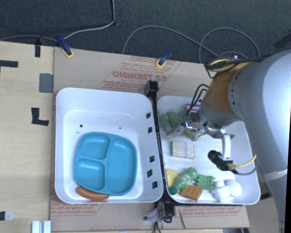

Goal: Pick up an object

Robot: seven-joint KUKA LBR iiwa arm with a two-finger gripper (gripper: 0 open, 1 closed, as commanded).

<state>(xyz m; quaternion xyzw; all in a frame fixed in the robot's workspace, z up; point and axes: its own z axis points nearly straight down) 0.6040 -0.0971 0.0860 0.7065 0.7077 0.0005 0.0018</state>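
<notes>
My gripper (184,129) hangs low in the back left part of the right bin (249,194), next to a green toy (169,120) and just behind a pale waffle-patterned square (183,150). The arm's grey body and orange band (219,96) cover most of what lies above it. Along the bin's front lie a yellow piece (171,177), a green leafy toy (187,178), a brown waffle (192,192) and a white object (228,189). In the left bin (67,109) sit a blue divided plate (106,162) and an orange sausage (92,194).
A black divider with clips (154,138) separates the two bins. Cables (231,165) loop from the wrist over the right bin. Both bins rest on a cardboard sheet (118,75) held by clamps at the back edge.
</notes>
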